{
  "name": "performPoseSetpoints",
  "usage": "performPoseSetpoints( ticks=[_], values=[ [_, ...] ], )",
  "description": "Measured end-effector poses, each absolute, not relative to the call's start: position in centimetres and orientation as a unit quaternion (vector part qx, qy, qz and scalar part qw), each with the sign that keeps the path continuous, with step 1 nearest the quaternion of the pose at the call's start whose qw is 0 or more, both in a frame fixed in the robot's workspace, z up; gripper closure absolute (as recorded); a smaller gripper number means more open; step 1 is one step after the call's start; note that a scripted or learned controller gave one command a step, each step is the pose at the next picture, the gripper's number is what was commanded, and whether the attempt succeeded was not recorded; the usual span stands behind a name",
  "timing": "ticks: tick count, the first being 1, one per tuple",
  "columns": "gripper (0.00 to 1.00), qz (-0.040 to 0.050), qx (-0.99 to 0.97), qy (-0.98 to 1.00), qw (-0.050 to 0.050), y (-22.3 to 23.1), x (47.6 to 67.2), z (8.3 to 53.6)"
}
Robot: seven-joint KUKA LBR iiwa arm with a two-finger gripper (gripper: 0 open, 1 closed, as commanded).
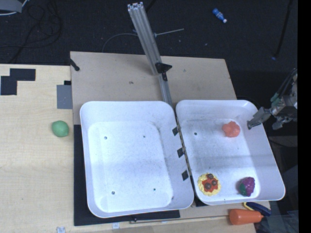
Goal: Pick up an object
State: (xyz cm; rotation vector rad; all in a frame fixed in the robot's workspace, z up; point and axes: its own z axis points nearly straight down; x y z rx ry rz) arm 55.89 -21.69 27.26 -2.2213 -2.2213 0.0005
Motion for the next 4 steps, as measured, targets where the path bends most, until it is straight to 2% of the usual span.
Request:
performPoseSetpoints(
  ticks=[2,3,4],
  values=[
    [0.0,0.0011,-0.707,-0.707,0.002,-21.6,56.5,18.4],
    [0.0,0.0014,-0.707,-0.707,0.003,-21.4,56.1,12.1],
    [1.0,0.0001,-0.707,-0.707,0.0,-21.5,56.2,13.4]
  ],
)
